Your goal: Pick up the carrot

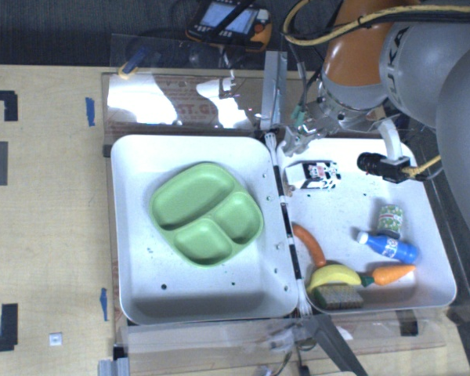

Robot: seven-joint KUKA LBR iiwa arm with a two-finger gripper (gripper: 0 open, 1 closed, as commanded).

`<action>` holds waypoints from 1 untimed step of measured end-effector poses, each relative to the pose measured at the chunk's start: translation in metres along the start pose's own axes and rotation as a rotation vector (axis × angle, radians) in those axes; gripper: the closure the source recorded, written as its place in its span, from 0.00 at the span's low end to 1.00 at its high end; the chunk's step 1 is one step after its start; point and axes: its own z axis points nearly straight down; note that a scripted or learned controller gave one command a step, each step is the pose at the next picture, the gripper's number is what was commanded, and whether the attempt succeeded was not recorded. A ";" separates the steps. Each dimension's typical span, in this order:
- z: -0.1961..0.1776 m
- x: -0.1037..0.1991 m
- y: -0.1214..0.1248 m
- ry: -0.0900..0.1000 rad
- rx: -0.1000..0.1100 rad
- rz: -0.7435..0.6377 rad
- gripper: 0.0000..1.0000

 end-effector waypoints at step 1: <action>-0.025 0.020 0.018 0.000 -0.002 -0.294 1.00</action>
